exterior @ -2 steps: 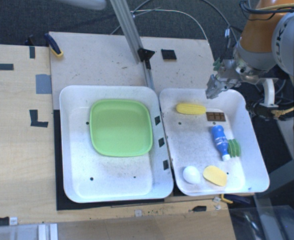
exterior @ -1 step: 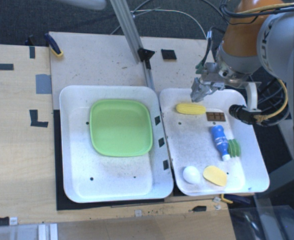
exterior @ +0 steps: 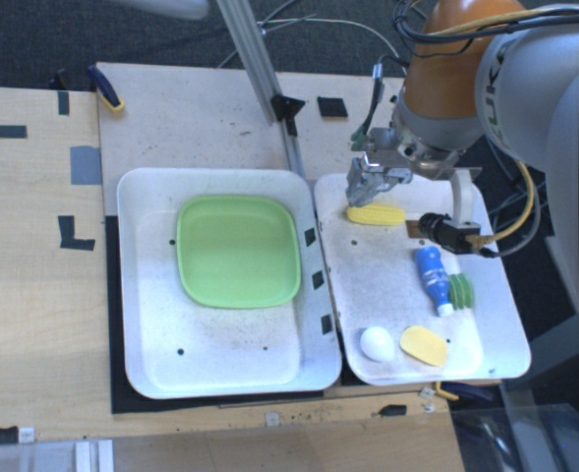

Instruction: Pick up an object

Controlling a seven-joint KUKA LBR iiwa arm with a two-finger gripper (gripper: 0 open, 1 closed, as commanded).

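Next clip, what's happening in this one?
A grey robot arm reaches in over the right bin, with its gripper low over a yellow corn cob at the bin's far end. Whether it grips the cob is unclear. Nearer the camera lie a blue bottle, a green item, a white egg and a yellow piece. The left bin holds a green plate.

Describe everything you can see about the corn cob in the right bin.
The corn cob is a small yellow piece, plastic-looking with ribbed rows, lying on its side across the far end of the right bin, near the bin's left wall. The hand sits right over its left end; whether they touch cannot be told.
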